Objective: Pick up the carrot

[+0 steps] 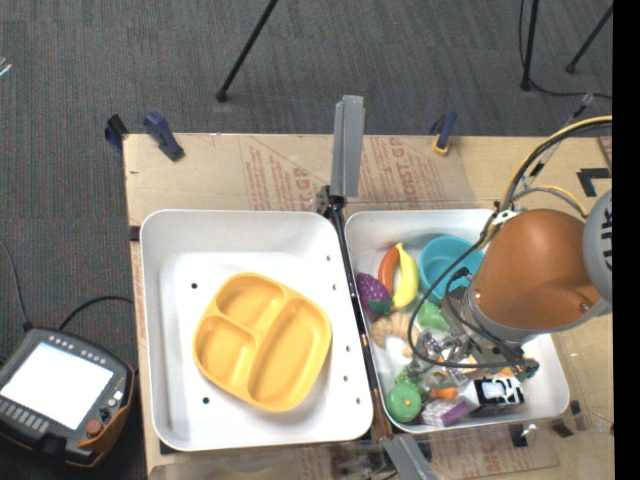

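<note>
Bench (230,173): one, topped with cardboard, bearing both bins.
Bins: two, shallow and white, side by side; the left bin (165,268) and the right bin (400,223) meet along a central seam.
Arm (530,268): one, entering from the right; its orange band overhangs the right half of the right bin and hides what lies beneath.
Plate (262,340): one, yellow, with three compartments, lying flat in the left bin.
Handheld screen unit (60,388): one, on the floor at lower left, with a cable.
Post (347,148): one, grey, upright behind the seam between the bins.
Bowl (443,256): one, teal, at the back of the right bin, partly covered by the arm.
Banana (405,276): one, yellow, just left of the bowl.
Carrot (385,266): probably the one orange curved piece touching the banana's left side, near the right bin's left wall; well apart from the gripper.
Grapes (373,291): one purple bunch, just below the carrot.
Gripper (440,353): one, low among the clutter at the right bin's front; wires and toys crowd it, so whether it is spread or closed cannot be told.
Green round toy (405,400): one, at the front wall, beside the gripper.
Clamps: three on the bench's rear edge, two at left (160,135) and one at right (441,134).
</note>
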Motion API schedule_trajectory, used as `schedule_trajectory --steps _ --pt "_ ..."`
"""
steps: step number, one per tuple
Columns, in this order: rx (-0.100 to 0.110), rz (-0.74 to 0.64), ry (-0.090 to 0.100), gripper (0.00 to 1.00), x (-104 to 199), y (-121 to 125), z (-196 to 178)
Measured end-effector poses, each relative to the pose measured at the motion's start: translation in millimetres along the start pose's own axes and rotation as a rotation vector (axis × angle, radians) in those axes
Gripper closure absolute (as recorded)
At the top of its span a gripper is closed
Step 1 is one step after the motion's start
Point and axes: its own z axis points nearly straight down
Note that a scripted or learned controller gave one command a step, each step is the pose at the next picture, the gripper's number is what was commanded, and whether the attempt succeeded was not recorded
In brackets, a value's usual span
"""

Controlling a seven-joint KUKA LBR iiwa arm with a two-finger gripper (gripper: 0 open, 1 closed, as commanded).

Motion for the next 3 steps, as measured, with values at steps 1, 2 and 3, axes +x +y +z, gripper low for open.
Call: schedule_trajectory --steps 1,2,3 --pt "0.006 -0.082 -0.001 1.0 14.0 -28.3 -109.3" --pt "-0.001 -0.082 0.005 0.0 15.0 -26.8 -105.7" --pt "-0.006 -0.169 0.009 0.0 11.5 -14.6 22.4"
